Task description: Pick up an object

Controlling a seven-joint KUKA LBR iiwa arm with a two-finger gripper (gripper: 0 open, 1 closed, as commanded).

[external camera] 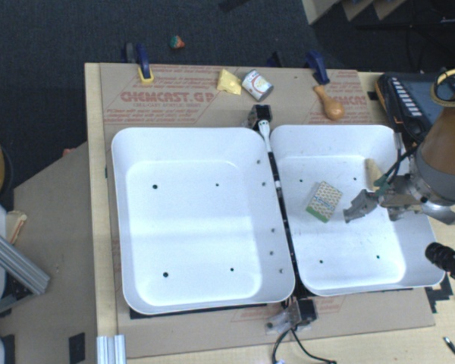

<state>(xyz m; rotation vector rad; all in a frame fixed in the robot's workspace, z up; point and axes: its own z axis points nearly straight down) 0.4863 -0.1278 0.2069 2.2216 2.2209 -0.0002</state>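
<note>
Approach step, judging by the layout: gripper (pixel 354 207) poised low in the right bin (pixel 349 275), just at 3 o'clock of the small green-patterned packet (pixel 323 201), nothing between the fingers. Next, likely a short shift toward 9 o'clock, then closing on the packet. Finger spread hard to make out; wrist cut off at the edge.

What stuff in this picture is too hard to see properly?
- Gripper, camera view: too small and blurred to tell whether it touches anything.
- Patterned packet in the right bin: its print is too small to read.
- Arm: cut off by the right edge.
- Wooden piece: partly hidden behind cables.
</note>
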